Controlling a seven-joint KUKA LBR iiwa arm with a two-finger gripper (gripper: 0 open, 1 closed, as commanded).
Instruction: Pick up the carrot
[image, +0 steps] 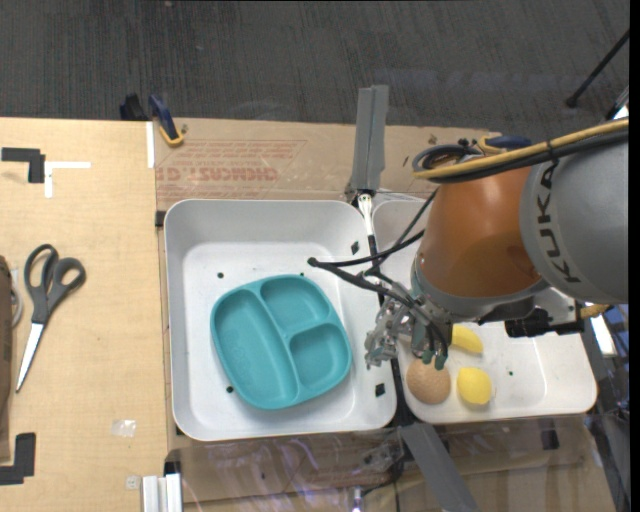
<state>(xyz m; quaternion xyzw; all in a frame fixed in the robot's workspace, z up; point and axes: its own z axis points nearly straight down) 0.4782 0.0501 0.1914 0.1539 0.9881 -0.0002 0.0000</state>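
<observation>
Hand (405, 340) hangs over the right bin (535, 372) near a brown ball (428, 383), its grip not discernible

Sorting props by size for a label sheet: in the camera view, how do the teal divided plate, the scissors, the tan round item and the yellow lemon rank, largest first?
1. teal divided plate
2. scissors
3. tan round item and yellow lemon: they look about alike, so no ranking.

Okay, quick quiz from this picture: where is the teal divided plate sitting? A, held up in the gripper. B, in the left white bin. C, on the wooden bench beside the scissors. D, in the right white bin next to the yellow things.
B: the teal divided plate lies flat on the floor of the left white bin, apart from the gripper over the divide between the bins.
</observation>
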